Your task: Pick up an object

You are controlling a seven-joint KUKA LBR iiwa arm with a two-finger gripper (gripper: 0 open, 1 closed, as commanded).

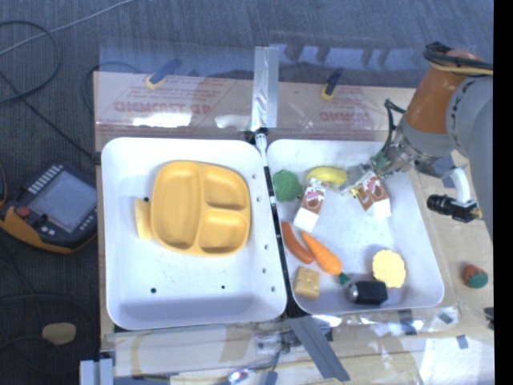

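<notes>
Tool low over right bin, beside small carton and banana; finger spread impossible to tell.

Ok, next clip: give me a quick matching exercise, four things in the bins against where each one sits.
Things:
1. yellow tray
2. broccoli
3. black object
4. banana

Places:
A. right bin, near front edge
B. left bin
C. right bin, back, just left of the gripper
D. right bin, against the divider side

Pairs: 1-B, 2-D, 3-A, 4-C
</notes>
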